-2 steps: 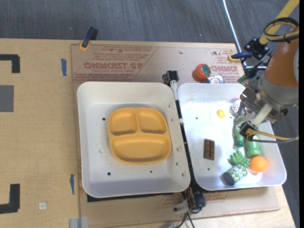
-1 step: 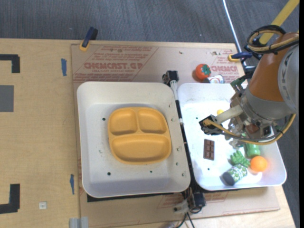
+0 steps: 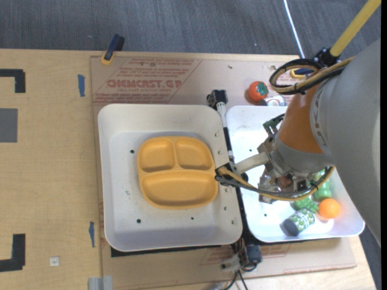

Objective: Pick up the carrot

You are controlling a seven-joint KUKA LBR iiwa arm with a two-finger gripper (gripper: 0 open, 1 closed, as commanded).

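The pincer [image 3: 283, 185] hangs under the grey wrist and its orange band, low over the middle of the right bin [image 3: 347, 229]. The arm's bulk covers it from above, so I cannot tell whether it is open or closed, and nothing can be seen gripped in it. A loop of yellow and black cable [image 3: 242, 180] runs from the wrist leftward across the gap between the 2 bins.

The rounded orange piece near the right bin's lower right corner looks to be the carrot [image 3: 329, 208], though its shape is too small to be sure. It lies on the bin floor, just right of the pincer and apart from it. Green pieces [image 3: 307, 203] lie touching or just beside its left side, partly under the arm. A dark grey-green object [image 3: 298, 223] sits just below them, near the bin's front rim.

The left bin [image 3: 109, 122] holds a yellow plate [image 3: 178, 171] with 3 compartments, lying flat near its middle.

Outside the bins, a red-orange round thing with a green top [image 3: 257, 91] rests on the bench just beyond the right bin's far rim. A black clamp [image 3: 216, 96] stands at the far end of the gap between the bins. A brown sheet with red print [image 3: 148, 77] lies under both bins.
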